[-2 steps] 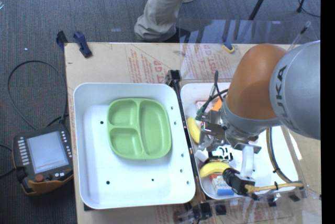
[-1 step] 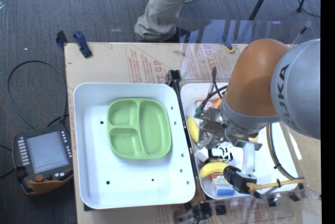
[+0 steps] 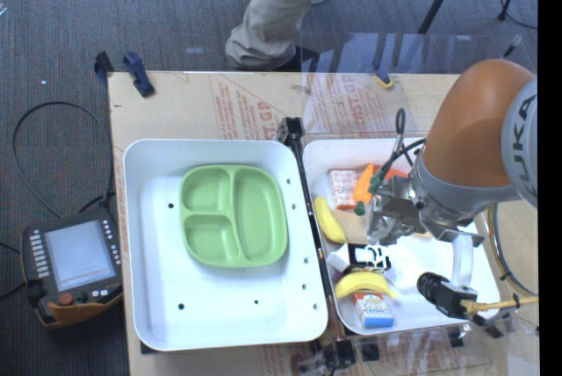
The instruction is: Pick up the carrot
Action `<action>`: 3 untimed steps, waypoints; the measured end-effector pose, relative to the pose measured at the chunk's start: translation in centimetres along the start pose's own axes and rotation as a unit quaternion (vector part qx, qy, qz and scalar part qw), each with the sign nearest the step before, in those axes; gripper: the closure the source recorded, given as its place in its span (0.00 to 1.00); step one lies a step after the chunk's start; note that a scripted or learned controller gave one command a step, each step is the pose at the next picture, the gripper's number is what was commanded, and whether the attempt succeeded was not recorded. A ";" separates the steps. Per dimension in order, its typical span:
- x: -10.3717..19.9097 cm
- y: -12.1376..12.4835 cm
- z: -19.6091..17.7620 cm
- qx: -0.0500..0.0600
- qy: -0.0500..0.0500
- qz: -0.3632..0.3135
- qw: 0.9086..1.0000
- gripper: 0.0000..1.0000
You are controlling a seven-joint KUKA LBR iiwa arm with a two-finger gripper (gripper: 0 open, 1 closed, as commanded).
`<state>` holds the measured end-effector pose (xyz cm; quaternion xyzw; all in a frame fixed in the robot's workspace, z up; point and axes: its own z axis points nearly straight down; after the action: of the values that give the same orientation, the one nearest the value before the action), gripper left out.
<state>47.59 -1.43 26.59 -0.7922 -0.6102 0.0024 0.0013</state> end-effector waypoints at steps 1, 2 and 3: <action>-1.0 0.2 -0.5 0.001 0.001 -0.002 1.000 1.00; -2.3 0.5 4.1 0.003 0.001 -0.083 0.997 1.00; -6.0 3.2 14.2 -0.012 0.001 -0.211 0.977 1.00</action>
<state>49.10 -8.11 12.36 -0.6454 -0.7638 -0.0063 -0.0067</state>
